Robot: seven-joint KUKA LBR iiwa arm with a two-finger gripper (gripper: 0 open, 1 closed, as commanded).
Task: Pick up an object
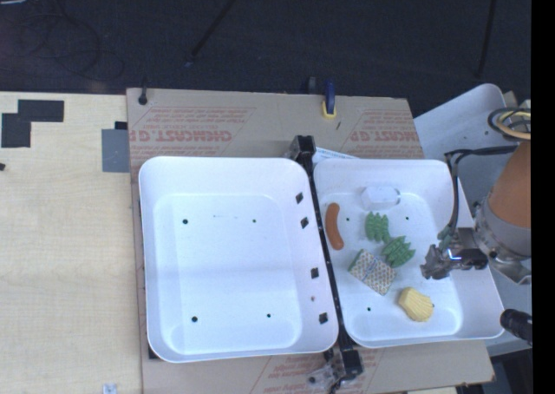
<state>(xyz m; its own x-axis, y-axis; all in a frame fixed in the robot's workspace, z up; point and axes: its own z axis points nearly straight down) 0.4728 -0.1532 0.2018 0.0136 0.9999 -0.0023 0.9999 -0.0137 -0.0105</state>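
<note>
Step in hand: approach, by my reading; nothing is lifted yet and every object lies on the floor of the right bin (473,318).
Arm: the grey arm with its orange band (512,184) reaches in over the right bin's right wall.
Gripper: the gripper (434,266) hangs low over the right part of the right bin, near the wall; whether its jaws are released or clenched I cannot tell, and nothing is seen between them.
Candidates: a yellow piece (415,304) lies just below and left of the gripper, closest to it; two green pieces (388,239) sit to its left; a checked block (373,272) lies beside the lower green one; an orange sausage shape (334,226) lies near the divider; a pale white object (380,196) rests toward the far wall.
Left bin: the left bin (156,253) plays no part now.
Next move calls for: settling on one target, probably the yellow piece or the nearer green one, centring the jaws over it, descending to the bin floor and closing squarely before lifting.
Caution: the green pieces and the checked block lie close together, so a grasp there may nudge a neighbour.
</note>
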